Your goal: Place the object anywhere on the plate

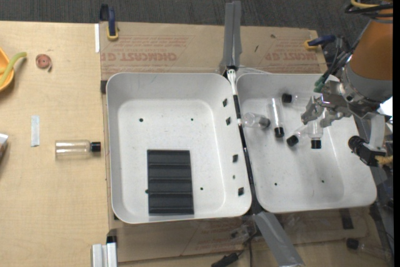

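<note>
Grey two-finger gripper [317,114] hovers over right shallow white bin [350,197]; grip state cannot be told. Small clear plastic vials with black caps [275,115] lie just left of it, one's long axis near-vertical in frame, cap toward the near rim. Dark ribbed rectangular plate [169,182] sits in left white bin [125,134], well apart leftward.

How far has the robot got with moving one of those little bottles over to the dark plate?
Nothing looks done yet: the dark ribbed plate in the left bin has nothing on it. In hand: the gripper is down in the right bin among the clear bottles with black caps, but whether it holds one cannot be told. Left: lifting a bottle, carrying it across and setting it on the plate.
</note>
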Action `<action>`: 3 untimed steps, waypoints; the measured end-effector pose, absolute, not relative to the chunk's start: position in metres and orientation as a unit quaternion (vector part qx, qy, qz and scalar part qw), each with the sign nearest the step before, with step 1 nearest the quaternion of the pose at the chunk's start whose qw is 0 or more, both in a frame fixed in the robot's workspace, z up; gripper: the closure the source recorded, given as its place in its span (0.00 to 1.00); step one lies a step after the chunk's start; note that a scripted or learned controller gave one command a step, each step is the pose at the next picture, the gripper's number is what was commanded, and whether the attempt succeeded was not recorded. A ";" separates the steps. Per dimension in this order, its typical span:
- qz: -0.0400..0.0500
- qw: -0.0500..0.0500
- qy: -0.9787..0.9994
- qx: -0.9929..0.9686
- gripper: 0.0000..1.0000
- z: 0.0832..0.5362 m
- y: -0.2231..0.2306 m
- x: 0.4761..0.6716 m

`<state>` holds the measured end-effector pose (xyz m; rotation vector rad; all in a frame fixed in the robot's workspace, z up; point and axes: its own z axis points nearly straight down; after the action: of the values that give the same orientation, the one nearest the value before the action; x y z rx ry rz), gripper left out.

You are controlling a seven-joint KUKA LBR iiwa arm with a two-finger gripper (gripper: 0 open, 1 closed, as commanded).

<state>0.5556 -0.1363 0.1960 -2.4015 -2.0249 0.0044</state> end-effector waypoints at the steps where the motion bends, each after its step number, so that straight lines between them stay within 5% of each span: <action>1: 0.002 0.001 -0.638 -0.770 1.00 0.190 -0.025 0.588; 2: 0.002 0.001 -0.638 -0.770 0.00 0.190 -0.025 0.588; 3: 0.001 0.000 -0.670 -0.742 0.00 0.226 -0.063 0.652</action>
<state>0.6515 -0.0634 0.2255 -2.3316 -2.1067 0.0036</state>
